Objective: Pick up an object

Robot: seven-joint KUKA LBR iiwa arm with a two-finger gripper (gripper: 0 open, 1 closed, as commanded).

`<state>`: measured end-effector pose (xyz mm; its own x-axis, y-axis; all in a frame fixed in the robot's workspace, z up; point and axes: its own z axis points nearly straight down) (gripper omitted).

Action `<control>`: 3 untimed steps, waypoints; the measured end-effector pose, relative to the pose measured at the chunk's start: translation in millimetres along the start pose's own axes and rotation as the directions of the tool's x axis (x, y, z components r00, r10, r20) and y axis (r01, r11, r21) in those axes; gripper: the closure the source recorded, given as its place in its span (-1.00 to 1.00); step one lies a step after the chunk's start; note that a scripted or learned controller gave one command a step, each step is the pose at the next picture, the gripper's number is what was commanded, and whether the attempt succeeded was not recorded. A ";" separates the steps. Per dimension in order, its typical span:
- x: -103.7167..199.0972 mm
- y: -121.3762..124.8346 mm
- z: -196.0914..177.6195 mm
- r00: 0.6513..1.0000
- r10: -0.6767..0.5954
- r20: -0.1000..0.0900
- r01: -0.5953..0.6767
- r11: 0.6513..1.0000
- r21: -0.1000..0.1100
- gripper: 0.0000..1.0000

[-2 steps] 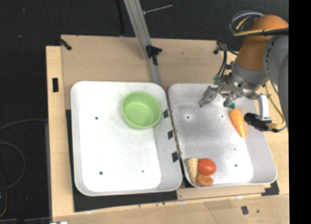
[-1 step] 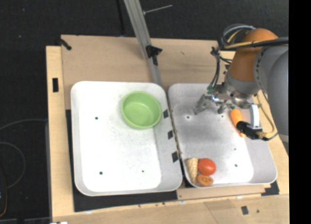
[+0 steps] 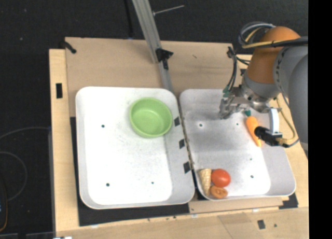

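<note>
A: Which objects lie ready for picking, and where do they sit relative to the gripper [image 3: 226,111]?

B: An orange carrot [image 3: 252,129] lies in the right bin [image 3: 228,144], just beside the gripper on its right and slightly nearer the camera. Its lower end meets a black part of the arm's fittings [image 3: 270,136]. Further toward the near edge of the same bin, well apart from the gripper, three items cluster: a red tomato [image 3: 221,177], a pale cone-shaped piece [image 3: 206,179] touching the tomato's left side, and a small orange-brown piece [image 3: 219,192] just below the tomato, against the bin's front wall.

A: What is the state of the gripper?

B: It hangs low over the far part of the right bin, pointing down at the bin floor. Whether its fingers are spread or closed cannot be told from this angle. Nothing is seen between them.

A: And the arm behind it?

B: The arm [image 3: 282,67] enters from the right; its orange band sits directly above and right of the gripper, with cables looping over the top.

A: What lies to the gripper's left?

B: The left bin [image 3: 104,176], touching the right bin along a shared edge. A green bowl [image 3: 151,117] stands upright in its far right part, well to the gripper's left. A grey metal bar [image 3: 148,25] slants across the bench [image 3: 104,67] beyond the bins.
</note>
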<state>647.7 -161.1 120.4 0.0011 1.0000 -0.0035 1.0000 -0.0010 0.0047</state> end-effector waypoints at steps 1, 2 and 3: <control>-5.1 -7.3 -47.9 1.000 -0.002 -0.003 0.002 1.000 0.003 1.00; -5.3 -15.8 -94.7 1.000 0.001 -0.003 -0.001 1.000 0.003 1.00; -5.6 -14.9 -101.9 1.000 0.000 -0.004 0.000 1.000 0.001 1.00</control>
<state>632.4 -166.3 222.2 0.0012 1.0000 0.0003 1.0000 -0.0012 0.0034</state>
